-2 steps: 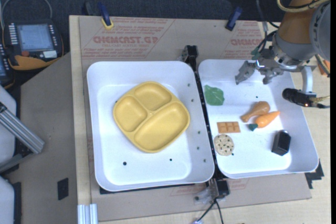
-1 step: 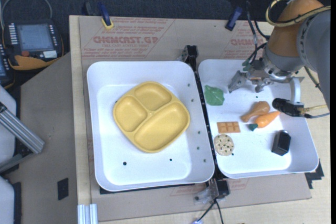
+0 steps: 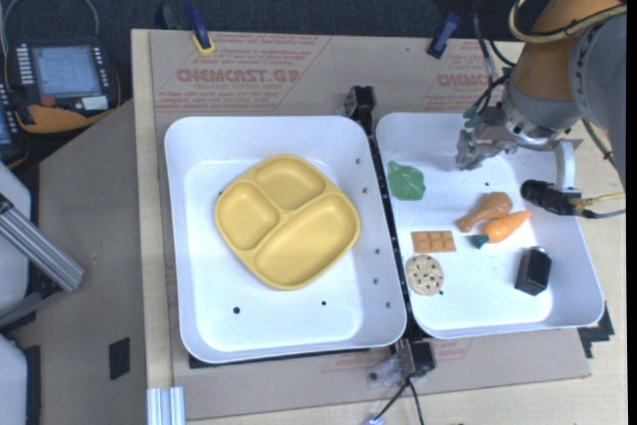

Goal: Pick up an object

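Observation:
The right bin [image 3: 557, 314] holds a green leafy piece [image 3: 405, 181], a tan drumstick [image 3: 485, 210], an orange carrot [image 3: 506, 227], an orange square cracker [image 3: 433, 242], a round speckled cookie [image 3: 425, 274] and a small black block [image 3: 533, 271]. My gripper [image 3: 470, 154] hangs over the far part of this bin, to the right of the green piece and beyond the drumstick. Nothing shows in its grasp.
In the left bin [image 3: 199, 314] lies a yellow divided plate [image 3: 288, 219]. The grey and orange arm [image 3: 557, 55] comes in from the upper right over the right bin's far corner. A black divider with clamps [image 3: 360, 101] runs between the bins.

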You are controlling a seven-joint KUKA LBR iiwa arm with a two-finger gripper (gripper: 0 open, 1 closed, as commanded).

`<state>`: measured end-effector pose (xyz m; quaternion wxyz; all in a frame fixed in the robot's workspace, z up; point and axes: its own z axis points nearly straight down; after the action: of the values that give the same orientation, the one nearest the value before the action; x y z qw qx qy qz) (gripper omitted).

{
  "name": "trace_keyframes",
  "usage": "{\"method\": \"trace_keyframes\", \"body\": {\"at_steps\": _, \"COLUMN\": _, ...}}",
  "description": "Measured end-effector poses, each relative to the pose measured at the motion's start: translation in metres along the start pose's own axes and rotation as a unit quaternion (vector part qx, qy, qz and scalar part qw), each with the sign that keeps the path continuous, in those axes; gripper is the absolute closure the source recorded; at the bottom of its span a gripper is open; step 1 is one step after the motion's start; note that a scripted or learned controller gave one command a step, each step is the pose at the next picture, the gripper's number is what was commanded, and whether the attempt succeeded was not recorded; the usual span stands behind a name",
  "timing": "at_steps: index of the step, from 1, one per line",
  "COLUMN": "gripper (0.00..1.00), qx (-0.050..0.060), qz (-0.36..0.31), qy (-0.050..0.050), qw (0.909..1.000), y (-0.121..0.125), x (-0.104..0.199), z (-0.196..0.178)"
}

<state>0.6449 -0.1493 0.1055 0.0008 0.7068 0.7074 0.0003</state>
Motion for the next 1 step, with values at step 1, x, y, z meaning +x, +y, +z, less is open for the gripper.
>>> {"method": "trace_keyframes", "body": {"at_steps": 1, "gripper": 1.00, "qx": -0.003, "qz": 0.000, "qy": -0.001, "qw": 1.0000, "y": -0.0001, "x": -0.0074, "z": -0.0471}}
